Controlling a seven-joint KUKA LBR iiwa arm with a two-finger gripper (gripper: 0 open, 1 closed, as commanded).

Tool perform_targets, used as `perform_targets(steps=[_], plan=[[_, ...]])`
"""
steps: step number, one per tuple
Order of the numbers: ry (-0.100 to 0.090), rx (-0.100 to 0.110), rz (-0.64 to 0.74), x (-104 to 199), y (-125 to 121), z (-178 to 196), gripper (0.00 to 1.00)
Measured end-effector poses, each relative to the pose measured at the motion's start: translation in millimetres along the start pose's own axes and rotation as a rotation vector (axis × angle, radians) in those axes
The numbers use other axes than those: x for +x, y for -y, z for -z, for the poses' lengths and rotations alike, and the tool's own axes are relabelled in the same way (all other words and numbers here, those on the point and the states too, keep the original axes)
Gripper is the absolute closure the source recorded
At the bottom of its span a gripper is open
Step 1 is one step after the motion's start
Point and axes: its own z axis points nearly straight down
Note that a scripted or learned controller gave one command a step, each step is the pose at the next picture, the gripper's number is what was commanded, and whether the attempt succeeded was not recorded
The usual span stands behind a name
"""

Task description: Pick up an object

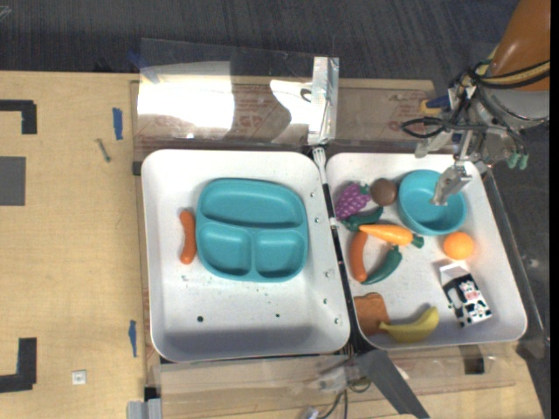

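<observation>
Gripper [447,188] over teal bowl [430,202], right bin [511,269].

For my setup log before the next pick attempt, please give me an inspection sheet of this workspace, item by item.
Surface: two shallow white bins, left bin and right bin, on a tan bench.
Job's things: right bin holds a round teal bowl, purple grapes, orange carrot, orange ball, yellow banana, black-and-white toy.
Clutter: left bin holds a teal divided tray and an orange sausage-shaped toy.
Gripper: metal gripper over the bowl, nothing seen held.
Cables: bundle beside the wrist.
Surroundings: dark floor.
</observation>
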Motion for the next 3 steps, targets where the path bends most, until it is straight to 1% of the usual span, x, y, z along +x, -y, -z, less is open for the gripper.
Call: perform_targets(steps=[1, 2, 3], plan=[[-0.007, -0.001, -0.108, 53.1, -2.1, -75.9, 0.0], [0.006, 0.001, -0.138, 56.2, -8.4, -155.6, 0.0], [0.02, 0.003, -0.135, 52.1, -9.2, -141.9, 1.0]])
